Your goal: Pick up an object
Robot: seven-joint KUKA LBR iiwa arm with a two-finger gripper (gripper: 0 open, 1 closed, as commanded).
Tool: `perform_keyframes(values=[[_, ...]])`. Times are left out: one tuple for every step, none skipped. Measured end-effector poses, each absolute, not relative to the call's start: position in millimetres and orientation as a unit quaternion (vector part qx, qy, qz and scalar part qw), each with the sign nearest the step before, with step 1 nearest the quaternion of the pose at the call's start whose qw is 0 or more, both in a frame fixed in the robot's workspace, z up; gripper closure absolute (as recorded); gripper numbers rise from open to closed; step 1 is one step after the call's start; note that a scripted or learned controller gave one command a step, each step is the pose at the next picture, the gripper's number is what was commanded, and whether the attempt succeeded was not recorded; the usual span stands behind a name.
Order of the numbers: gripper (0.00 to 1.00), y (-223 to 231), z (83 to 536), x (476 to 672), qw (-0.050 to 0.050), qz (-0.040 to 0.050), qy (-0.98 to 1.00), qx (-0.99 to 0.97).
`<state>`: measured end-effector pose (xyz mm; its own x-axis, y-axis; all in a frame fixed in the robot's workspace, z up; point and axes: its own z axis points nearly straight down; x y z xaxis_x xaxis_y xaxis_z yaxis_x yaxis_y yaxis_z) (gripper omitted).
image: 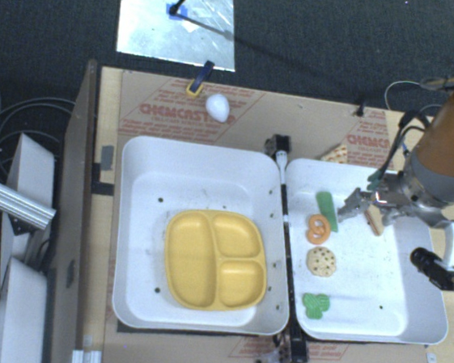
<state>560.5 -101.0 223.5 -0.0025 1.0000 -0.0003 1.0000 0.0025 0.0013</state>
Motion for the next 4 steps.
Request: perform_keyframes(values=[[0.0, -99.3, 77.4, 617.6, 0.001, 0.0005, 0.709, 0.705], [0.0, -84.3, 84.0, 597.3, -0.001, -0.0004, 0.708, 0.706], [1.0, -84.9, 95.8, 599.5, 0.001, 0.0013, 0.708, 0.706], [1.0, -46.1, 190.0, 554.9, 0.002, 0.003, 0.71, 0.704]])
